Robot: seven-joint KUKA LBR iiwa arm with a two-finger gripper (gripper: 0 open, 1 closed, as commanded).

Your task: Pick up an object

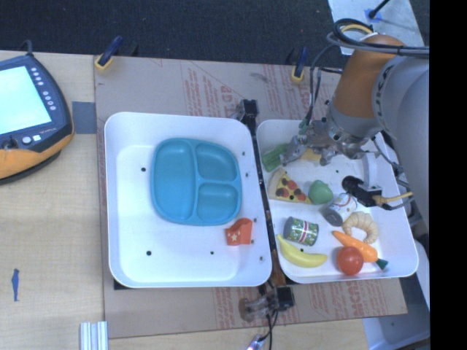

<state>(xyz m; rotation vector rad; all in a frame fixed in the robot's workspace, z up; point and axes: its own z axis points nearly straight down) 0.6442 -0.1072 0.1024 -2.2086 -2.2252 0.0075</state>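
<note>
Poised low over the right bin's [408, 265] far end near a pizza slice [287, 187]; gripper [310, 146] state perhaps apart, cannot tell.

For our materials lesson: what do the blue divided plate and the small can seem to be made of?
Blue divided plate: probably moulded plastic, with a smooth, even matte colour. Small can: possibly metal with a printed green label, though it may be a toy.

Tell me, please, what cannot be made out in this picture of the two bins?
- Gripper, camera view: too small and cluttered with cables to tell its state.
- Green item at the right bin's far left corner: partly covered by the gripper.
- Small can: label too small to read.
</note>
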